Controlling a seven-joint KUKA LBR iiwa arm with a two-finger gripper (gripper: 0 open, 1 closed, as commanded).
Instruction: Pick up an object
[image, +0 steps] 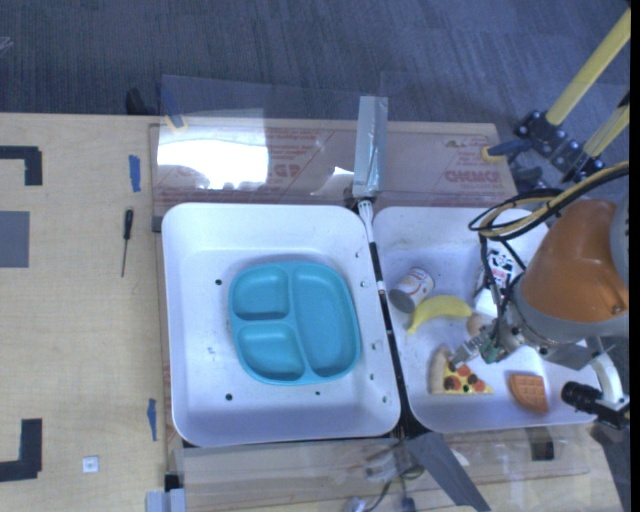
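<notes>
Nearest the lens, two shallow white bins are sitting side by side on the bench. Lying beyond the bins on the far left of the wooden bench (70, 330) is a slim dark screwdriver (126, 238). Occupying the left bin (190, 300) is a turquoise divided plate (295, 322), resting flat near the bin's middle with its three compartments facing up. Sharing the right bin (440, 235) are four small items: a tin can (413, 288) is lying on its side near the dividing wall, a yellow banana (438, 311) is curving just beside and below the can, a pizza slice (457, 375) is lying flat toward the near edge, and an orange waffle-like piece (528, 390) is resting just to its right. Reaching in from the right, the grey arm with its orange band (575, 262) is hanging low over this bin, and the gripper (483, 347) is hovering between the banana's tip and the pizza slice; whether its jaws are spread or pressed together cannot be told.
</notes>
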